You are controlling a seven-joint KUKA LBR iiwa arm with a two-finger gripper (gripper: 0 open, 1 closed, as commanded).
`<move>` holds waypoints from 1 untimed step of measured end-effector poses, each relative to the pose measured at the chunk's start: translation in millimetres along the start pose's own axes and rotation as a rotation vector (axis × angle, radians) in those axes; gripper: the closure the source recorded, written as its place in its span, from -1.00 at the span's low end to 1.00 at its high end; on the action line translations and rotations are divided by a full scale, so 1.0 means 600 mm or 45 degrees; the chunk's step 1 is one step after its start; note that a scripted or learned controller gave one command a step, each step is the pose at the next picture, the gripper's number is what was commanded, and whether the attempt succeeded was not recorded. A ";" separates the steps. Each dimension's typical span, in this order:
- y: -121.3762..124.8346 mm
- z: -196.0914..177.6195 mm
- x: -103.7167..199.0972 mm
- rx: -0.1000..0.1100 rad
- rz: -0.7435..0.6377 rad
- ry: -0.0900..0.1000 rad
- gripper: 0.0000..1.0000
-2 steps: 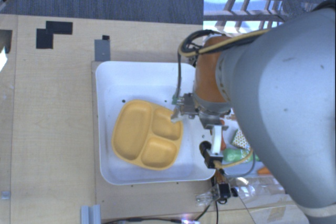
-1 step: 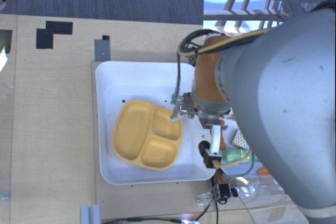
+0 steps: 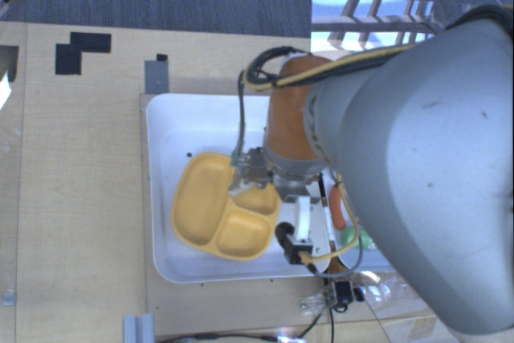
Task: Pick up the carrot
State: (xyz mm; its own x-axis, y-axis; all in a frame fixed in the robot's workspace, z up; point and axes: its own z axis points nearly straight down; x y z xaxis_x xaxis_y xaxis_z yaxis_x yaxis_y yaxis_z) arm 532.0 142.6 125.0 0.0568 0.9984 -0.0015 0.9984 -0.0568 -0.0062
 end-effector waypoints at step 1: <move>0.040 0.038 0.007 -0.039 0.699 0.021 -1.00</move>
State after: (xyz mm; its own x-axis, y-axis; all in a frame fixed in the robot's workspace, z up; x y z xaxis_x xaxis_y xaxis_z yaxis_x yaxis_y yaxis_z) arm 555.7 145.2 101.9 0.5694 0.8218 0.0197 0.8216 -0.5697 0.0204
